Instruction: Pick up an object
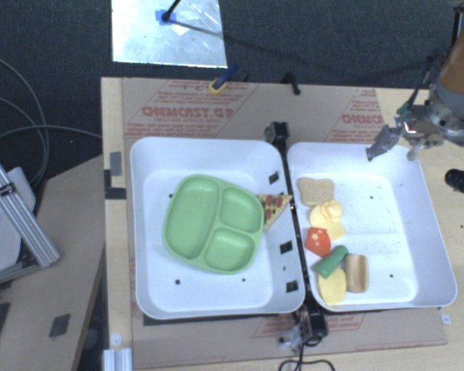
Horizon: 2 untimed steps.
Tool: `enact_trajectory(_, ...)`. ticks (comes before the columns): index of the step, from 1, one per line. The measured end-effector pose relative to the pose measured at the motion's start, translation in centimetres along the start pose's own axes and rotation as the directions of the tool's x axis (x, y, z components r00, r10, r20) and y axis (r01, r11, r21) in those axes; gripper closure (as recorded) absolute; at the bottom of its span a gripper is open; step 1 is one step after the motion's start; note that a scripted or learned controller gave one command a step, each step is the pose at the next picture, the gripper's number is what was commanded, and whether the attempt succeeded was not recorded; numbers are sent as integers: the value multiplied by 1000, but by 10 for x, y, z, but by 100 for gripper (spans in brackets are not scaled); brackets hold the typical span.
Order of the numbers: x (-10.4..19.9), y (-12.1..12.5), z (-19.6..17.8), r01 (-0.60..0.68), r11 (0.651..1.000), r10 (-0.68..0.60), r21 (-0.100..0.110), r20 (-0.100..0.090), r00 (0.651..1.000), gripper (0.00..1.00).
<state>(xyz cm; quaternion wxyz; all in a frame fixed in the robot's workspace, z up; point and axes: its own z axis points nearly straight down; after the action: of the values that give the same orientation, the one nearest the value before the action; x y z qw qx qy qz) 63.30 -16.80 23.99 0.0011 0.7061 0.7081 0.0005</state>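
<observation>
My gripper (394, 146) hangs over the far edge of the right bin (402, 207), its two fingers spread apart with nothing between them. Well below and left of it, along the bin's left side, lie several toy foods: a slice of toast (316, 190), a yellow piece (327, 215), a red piece (318, 241), a green pickle (333, 260), a yellow piece (332, 287) and a brown bread roll (356, 272). A pizza slice (274, 206) lies in the left bin against the divider.
A green sectioned plate (213, 223) fills the middle of the left bin (162, 168). The right half of the right bin's floor is bare. Cardboard lies under both bins; cables run at the left.
</observation>
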Motion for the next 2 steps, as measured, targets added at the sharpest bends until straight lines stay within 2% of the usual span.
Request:
enact_trajectory(1, 148, -11, 59, 15, 1000, -15, 6, -8, 1000, 0)
enact_trajectory(2, 170, -82, -82, 5, 1000, -5, -9, -4, 1000, 0)
